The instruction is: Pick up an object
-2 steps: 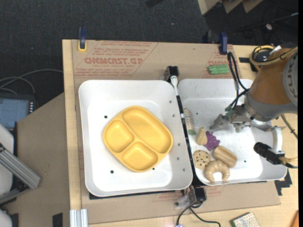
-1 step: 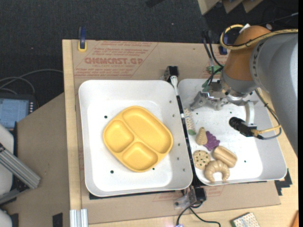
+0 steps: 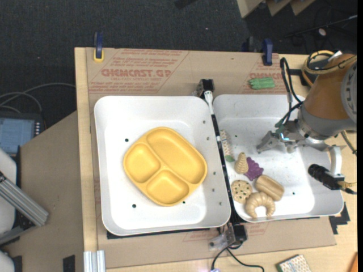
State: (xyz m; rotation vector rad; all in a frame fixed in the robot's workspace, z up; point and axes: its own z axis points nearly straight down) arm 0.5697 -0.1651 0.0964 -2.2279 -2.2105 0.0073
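Near right bin's [image 3: 295, 205] front, hot-dog bun [image 3: 269, 186] lying diagonally.

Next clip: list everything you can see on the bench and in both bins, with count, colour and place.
bins: 2, white, side by side on the bench; left, right
tray: 1, yellow, three compartments, middle of the left bin
croissant: 1, tan, near corner of the right bin
bread roll: 1, brown, just above the croissant
cookie: 1, tan with dark chips, left of the croissant
cone: 1, pale yellow, above the cookie
grapes: 1 bunch, purple, beside the cone
green item: 1, on the bench behind the right bin
clamps: 2, blue, far bench edge
arm: 1, grey and orange, over the right bin
end effector: 1, over the right bin's upper part, holding nothing visible
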